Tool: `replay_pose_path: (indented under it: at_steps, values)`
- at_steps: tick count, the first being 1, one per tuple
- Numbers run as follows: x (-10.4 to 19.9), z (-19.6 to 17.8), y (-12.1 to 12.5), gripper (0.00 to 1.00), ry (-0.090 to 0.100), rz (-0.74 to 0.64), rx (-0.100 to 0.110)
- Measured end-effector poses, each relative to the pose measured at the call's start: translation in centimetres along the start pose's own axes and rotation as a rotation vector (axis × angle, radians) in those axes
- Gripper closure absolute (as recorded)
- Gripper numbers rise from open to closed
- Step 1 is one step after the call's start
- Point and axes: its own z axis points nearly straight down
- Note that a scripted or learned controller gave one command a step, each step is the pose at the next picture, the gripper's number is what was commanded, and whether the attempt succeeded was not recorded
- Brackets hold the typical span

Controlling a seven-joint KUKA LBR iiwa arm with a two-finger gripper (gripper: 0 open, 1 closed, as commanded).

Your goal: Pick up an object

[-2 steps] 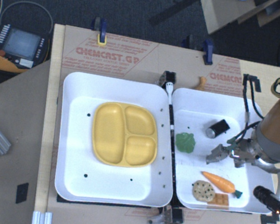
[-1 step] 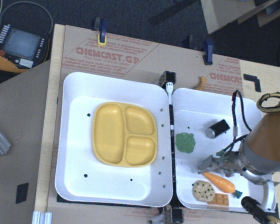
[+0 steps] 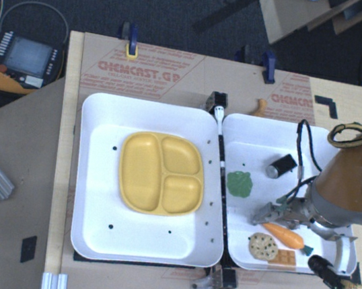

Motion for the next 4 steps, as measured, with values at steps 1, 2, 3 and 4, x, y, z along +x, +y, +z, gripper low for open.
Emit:
replay_pose_path:
  at_steps: [1,2,3,4]
  values:
    - [0.0,-1.1,0.1,1.0,-0.002,0.0,-0.005]
    - [-0.2,-5.3,0.2,1.0,-0.004,-0.002,-0.009]
    - [0.6,-11.5,0.2,1.0,-0.005,-0.003,-0.012]
    - [0.5,-16.8,0.4,1.0,-0.005,-0.002,-0.013]
